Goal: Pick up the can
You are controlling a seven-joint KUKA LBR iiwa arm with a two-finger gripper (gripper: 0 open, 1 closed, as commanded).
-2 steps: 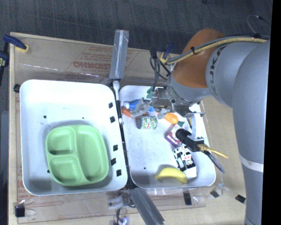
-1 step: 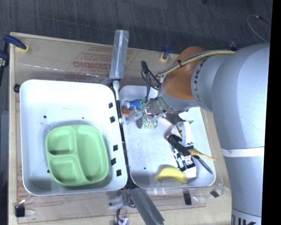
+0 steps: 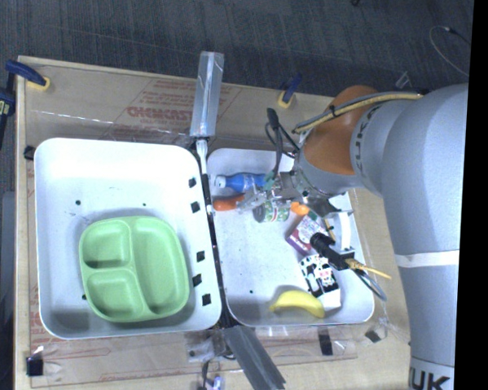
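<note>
While over the can (image 3: 269,210), jaws' opening stays unreadable.

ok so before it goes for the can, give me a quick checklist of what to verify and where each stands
1. Can located: ok, lying in the right bin near its far end.
2. Gripper positioned over the can: ok, it hangs right beside it.
3. Can held: cannot tell, the wrist hides the contact.
4. Clutter beside the can: not ok, a blue bottle and an orange item crowd it.
5. Banana out of the way: ok, at the near edge.
6. Green tray: ok, in the left bin.
</note>
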